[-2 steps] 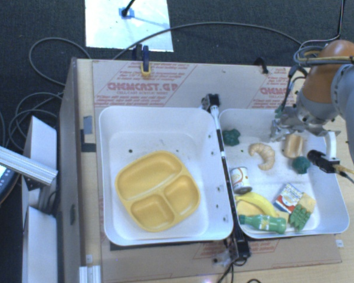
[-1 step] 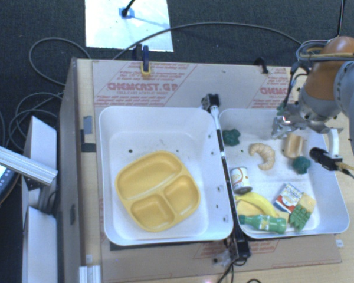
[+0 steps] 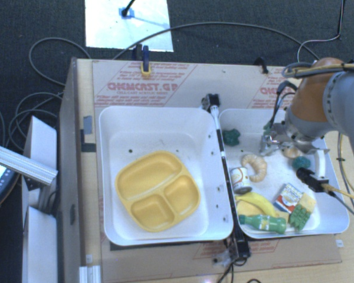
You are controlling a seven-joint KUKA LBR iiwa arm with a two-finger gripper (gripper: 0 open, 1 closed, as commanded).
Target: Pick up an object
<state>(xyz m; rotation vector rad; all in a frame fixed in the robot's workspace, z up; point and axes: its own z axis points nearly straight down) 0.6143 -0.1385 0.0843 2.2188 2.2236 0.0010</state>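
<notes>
we are looking first at the curled shrimp (image 3: 255,166) lying in the right bin (image 3: 336,223), its curve running toward six. our gripper (image 3: 273,141) is hovering just at its one o'clock; whether it is parted, we cannot tell.

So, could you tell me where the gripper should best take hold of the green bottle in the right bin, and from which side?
Probably across the middle of the green bottle, coming straight down from above. It lies flat on its side along the near wall of the right bin, so its narrow width is what the fingers can span. The banana lies close behind it, leaving little room there.
</notes>
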